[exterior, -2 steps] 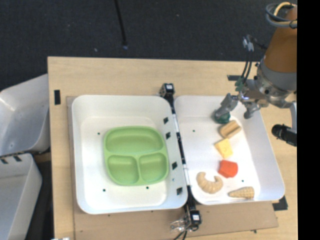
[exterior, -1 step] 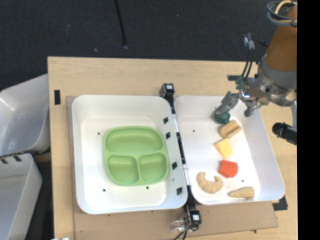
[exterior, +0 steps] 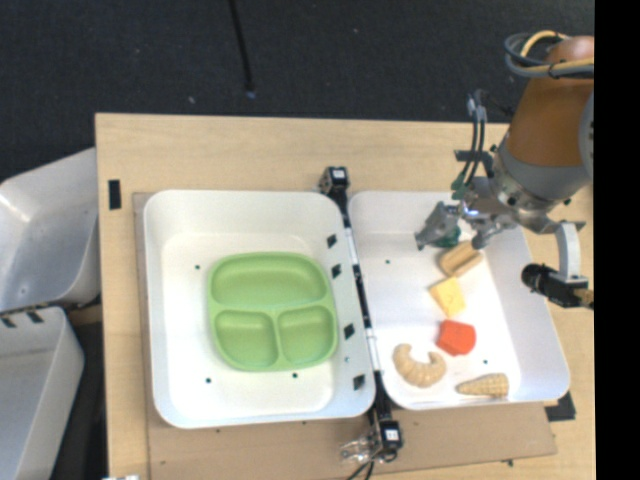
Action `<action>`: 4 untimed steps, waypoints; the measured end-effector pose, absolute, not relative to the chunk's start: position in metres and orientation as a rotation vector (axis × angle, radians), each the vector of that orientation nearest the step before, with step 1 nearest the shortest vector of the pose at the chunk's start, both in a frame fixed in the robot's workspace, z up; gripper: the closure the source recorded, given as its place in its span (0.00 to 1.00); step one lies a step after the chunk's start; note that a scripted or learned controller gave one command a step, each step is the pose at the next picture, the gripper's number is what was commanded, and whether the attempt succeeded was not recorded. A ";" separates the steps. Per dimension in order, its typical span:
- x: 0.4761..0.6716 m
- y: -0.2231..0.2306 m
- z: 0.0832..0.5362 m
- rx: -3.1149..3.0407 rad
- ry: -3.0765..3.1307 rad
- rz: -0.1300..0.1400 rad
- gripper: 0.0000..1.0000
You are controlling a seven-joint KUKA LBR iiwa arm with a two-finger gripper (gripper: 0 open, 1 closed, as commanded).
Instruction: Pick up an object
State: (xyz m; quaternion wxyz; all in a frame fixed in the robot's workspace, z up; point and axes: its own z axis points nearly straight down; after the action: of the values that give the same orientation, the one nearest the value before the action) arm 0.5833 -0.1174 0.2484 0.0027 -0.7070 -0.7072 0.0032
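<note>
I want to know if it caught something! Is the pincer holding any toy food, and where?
Nothing is held. The pincer hangs just above the tan bread-like piece in the right bin.

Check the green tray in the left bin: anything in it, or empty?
Empty. The green tray lies flat in the left bin, and all three compartments show bare green. The food items sit in the right bin.

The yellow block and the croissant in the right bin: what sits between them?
In the camera view, an orange-red piece lies between the yellow block and the croissant.
</note>
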 end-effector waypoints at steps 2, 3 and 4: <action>0.569 -0.123 0.128 -2.217 -2.216 0.011 0.00; 0.571 -0.123 0.138 -2.220 -2.212 0.007 1.00; 0.577 -0.125 0.199 -2.220 -2.226 -0.001 1.00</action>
State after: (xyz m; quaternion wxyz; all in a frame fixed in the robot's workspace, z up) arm 0.5774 -0.1249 0.1985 -0.0011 -0.7062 -0.7081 -0.0004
